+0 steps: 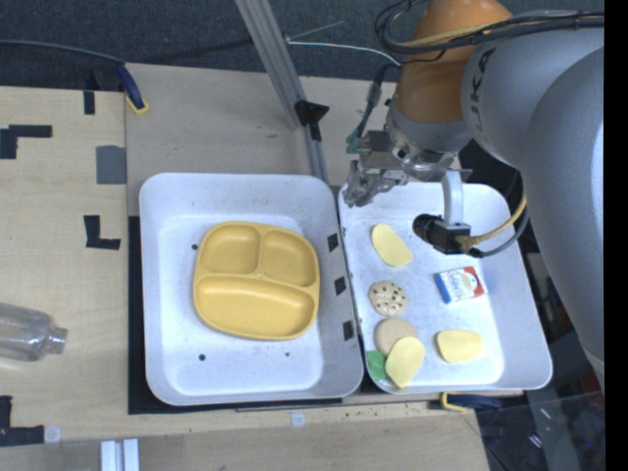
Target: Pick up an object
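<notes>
Nearest the camera, the light wood surface (59, 400) runs under both bins, with a clear plastic bottle (27, 334) lying on its side at the left edge. In the right bin (515, 361), the closest things are a pale yellow piece (405, 359) overlapping a tan round one (392, 334), a bit of green (376, 366) beside them, and another yellow piece (459, 345) to the right. Behind these lie a speckled cookie (388, 297), a small red, white and blue carton (459, 285) and a yellow oval (392, 245). The left bin (167, 263) holds a yellow divided plate (257, 280). Farther back, the tool (361, 190) hangs over the right bin's rear left corner, apart from the food pieces; whether its fingers are spread or together cannot be told, and nothing shows between them. Black tape marks (98, 232) dot the wood at left. Beyond the surface, a slanted metal bar (270, 37) crosses dark carpet (147, 13).
</notes>
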Robot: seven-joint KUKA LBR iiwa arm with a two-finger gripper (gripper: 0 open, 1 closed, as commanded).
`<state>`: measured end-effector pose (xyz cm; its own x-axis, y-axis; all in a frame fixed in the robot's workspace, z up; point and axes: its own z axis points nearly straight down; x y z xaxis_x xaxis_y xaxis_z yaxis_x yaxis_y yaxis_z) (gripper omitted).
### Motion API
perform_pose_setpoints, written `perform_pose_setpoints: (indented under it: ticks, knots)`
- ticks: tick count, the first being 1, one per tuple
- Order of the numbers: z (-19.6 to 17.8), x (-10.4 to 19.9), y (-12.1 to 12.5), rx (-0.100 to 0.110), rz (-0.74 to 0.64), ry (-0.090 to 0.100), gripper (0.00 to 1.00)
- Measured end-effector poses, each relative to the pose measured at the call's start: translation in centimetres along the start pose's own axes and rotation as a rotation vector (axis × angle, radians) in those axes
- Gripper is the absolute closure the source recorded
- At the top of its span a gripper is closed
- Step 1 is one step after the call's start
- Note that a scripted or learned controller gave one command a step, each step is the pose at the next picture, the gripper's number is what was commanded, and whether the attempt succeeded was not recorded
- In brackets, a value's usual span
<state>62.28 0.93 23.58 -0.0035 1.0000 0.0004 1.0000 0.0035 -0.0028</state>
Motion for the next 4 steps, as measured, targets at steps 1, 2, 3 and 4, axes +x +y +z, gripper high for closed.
perform_pose_setpoints:
  ticks: [1, 2, 3, 4]
  knots:
    - [5.1, 2.8, -2.5, 0.005, 0.001, -0.001, 1.00]
    - [-0.4, 1.3, -1.7, -0.007, 0.002, 0.000, 1.00]
    - [3.2, 1.6, -3.2, 0.002, 0.003, -0.002, 1.00]
    - [1.7, 1.7, -1.4, -0.003, 0.001, 0.000, 1.00]
